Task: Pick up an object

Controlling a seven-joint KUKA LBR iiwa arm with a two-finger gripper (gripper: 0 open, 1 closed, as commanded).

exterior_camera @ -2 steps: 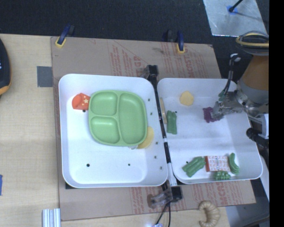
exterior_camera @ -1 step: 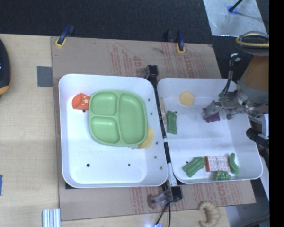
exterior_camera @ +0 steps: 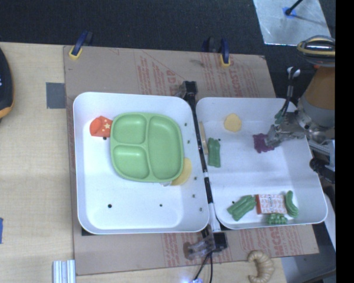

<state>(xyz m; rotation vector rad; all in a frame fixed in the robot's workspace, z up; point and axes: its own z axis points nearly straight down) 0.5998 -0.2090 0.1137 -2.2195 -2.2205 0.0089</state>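
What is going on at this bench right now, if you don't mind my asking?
A robot arm reaches in from the right, with its gripper low in the right bin, right at a small purple object. Whether it has hold of it cannot be told. The same bin holds a yellow piece and several green items. The left bin holds a green divided plate and a red piece.

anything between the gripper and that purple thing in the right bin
Nothing visible. The gripper is right at the purple thing, which lies on open bin floor; the yellow piece and green piece lie off to the side.
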